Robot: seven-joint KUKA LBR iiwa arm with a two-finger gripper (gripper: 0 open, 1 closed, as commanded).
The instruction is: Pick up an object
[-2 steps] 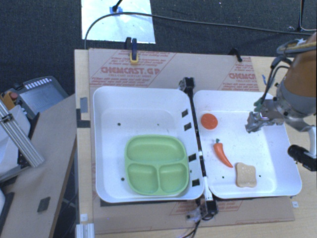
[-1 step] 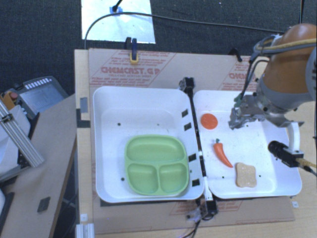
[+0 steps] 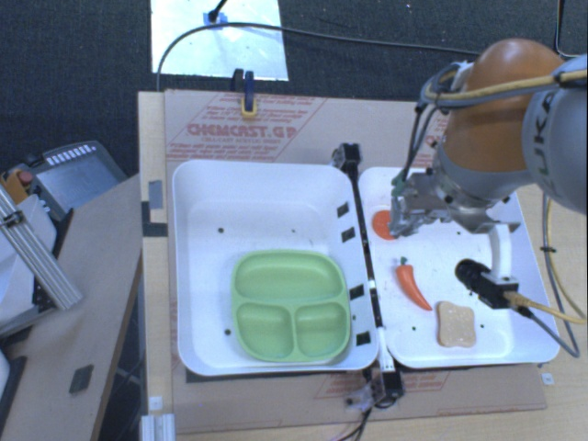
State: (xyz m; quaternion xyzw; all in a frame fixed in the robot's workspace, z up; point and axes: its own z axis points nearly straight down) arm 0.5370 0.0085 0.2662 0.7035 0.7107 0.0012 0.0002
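**Gripper down at the red disc in the right bin, grip state unreadable**

Arm comes in from the right and is bent low over the right bin. Gripper is down at the far-left part of that bin, close to the wall it shares with the left bin. Can't tell from here whether it's spread or closed, because the wrist body blocks the tip.

Likely target is the red-orange disc. It lies flat on the bin floor right at the gripper, with its right side hidden behind the tool. Whether they're touching or just beside each other, I can't say.

Also in the right bin:
- Carrot lies at a slant, thick end toward the far side and tip toward the front. It's nearer the front than the disc and apart from it.
- Bread slice lies flat near the front wall, just right of the carrot's tip and not touching it.

In the left bin, a green three-compartment plate sits open side up in the front-right part, near the shared wall. A few dark specks are on the floor around it.

Both bins sit on a cardboard sheet with red print. A yellow clamp is at its far edge.
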